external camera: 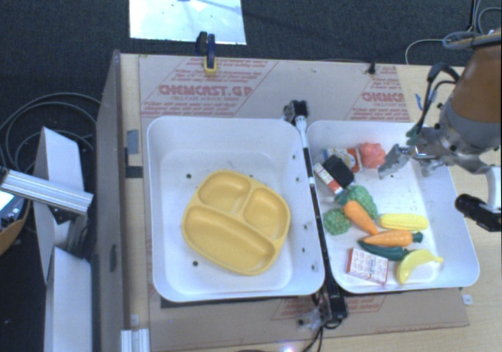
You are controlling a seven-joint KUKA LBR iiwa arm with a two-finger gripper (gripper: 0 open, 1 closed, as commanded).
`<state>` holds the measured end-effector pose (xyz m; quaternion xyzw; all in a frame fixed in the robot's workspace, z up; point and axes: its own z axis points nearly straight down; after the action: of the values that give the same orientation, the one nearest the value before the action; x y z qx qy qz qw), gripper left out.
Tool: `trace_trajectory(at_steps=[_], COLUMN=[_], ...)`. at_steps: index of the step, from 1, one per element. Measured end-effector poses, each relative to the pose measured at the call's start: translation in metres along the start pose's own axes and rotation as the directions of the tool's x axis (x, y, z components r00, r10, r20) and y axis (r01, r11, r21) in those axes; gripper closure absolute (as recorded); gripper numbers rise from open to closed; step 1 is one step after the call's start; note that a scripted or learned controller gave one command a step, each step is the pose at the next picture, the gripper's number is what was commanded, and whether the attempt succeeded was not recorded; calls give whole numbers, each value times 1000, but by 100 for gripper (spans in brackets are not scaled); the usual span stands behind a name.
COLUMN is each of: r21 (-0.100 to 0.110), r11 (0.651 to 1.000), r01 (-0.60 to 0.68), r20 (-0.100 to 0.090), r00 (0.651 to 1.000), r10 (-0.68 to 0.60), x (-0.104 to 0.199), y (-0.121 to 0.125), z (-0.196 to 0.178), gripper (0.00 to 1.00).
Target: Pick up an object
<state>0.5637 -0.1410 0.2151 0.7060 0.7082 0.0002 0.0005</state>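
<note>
A small red-and-white box (367, 266) and a banana (417, 264) are seen at the near edge of the right bin (463, 252), the box lying flat just left of the banana. Just behind them a dark green vegetable with an orange end (390, 238) lies across the bin, and a corn cob (404, 222) lies just behind that. A carrot (361, 215) is set at a slant to the left of the corn, with a broccoli piece (337, 222) touching its left side and a green leafy top (361, 197) at its far end. Farther back, a black-and-white item (333, 172) rests against the divider between the bins, and a red-orange object (372, 154) is placed near the bin's far wall.

The gripper (396, 161) is held over the far part of the right bin, just right of the red-orange object; nothing is seen between its fingers, and whether they are spread or closed cannot be told. The arm (474, 111) enters from the right, with its orange band above the wrist.

In the left bin (169, 186) a yellow tray (236, 221) with three compartments is laid at a slant. Both bins are carried on a cardboard-covered counter (235, 80).
</note>
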Motion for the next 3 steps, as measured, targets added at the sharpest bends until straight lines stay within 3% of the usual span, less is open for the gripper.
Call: trace_trajectory(at_steps=[1, 2, 3], r21=[5, -11, -18], r11=[1000, 1000, 1000], r01=[4, -4, 2], r20=[-3, -4, -4], r00=[1000, 1000, 1000], r10=[-4, 4, -2], x=[43, 43, 44], y=[-33, -39, -36], z=[45, 128, 113], gripper=[0, 0, 100])
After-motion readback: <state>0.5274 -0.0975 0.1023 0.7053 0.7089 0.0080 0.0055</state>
